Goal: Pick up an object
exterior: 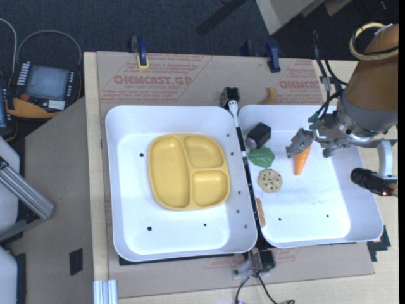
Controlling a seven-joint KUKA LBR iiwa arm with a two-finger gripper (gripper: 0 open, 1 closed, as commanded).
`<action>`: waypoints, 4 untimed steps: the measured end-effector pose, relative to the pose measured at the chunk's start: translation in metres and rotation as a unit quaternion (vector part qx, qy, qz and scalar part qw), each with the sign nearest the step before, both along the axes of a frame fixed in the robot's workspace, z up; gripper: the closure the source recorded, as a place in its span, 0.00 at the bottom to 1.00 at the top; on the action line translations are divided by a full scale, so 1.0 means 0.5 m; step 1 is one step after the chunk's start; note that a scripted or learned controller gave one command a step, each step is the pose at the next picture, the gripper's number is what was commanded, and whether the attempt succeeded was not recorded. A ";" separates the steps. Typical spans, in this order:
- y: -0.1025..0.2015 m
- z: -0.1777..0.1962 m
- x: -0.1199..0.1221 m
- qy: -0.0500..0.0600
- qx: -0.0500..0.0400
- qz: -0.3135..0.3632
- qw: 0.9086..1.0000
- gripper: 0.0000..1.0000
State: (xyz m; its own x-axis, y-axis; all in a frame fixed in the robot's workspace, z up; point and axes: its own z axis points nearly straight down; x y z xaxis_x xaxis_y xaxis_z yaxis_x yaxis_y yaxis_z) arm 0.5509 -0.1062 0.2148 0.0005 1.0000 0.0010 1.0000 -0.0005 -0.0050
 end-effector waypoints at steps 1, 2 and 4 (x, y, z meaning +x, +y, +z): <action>0.009 -0.126 0.004 0.002 0.001 0.000 1.000 0.00; 0.002 -0.214 -0.002 0.001 0.000 0.000 1.000 0.00; 0.008 -0.062 0.003 -0.005 -0.001 0.001 1.000 1.00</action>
State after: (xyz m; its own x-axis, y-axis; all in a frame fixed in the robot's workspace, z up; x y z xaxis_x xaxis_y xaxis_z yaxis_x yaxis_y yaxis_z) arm 0.5524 -0.1023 0.1836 -0.0010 1.0000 -0.0013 1.0000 0.0010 0.0047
